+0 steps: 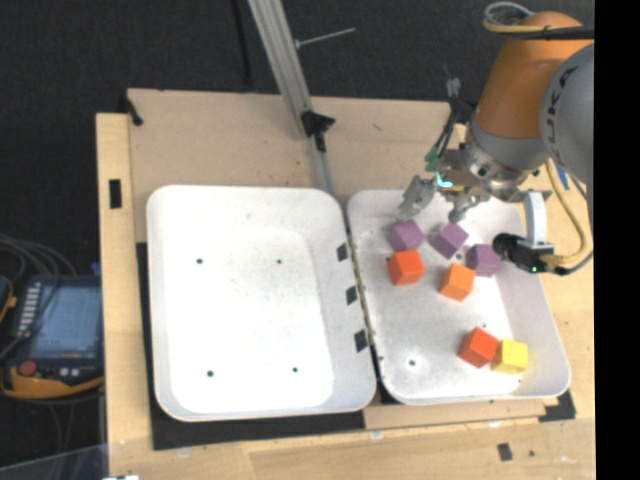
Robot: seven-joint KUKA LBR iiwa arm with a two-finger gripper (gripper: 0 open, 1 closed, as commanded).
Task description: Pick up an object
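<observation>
While its fingers (414,197) spread, arm (520,78) hangs above right bin (535,313).

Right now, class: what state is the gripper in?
Gripper: open, holding nothing, above the purple cubes in the right bin.

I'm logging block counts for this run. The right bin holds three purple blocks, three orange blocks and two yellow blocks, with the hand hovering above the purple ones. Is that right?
Not quite. The camera view shows one yellow block, not two, in the right bin. The rest stands: three purple blocks, three orange blocks, and the hand above the purple ones.
</observation>
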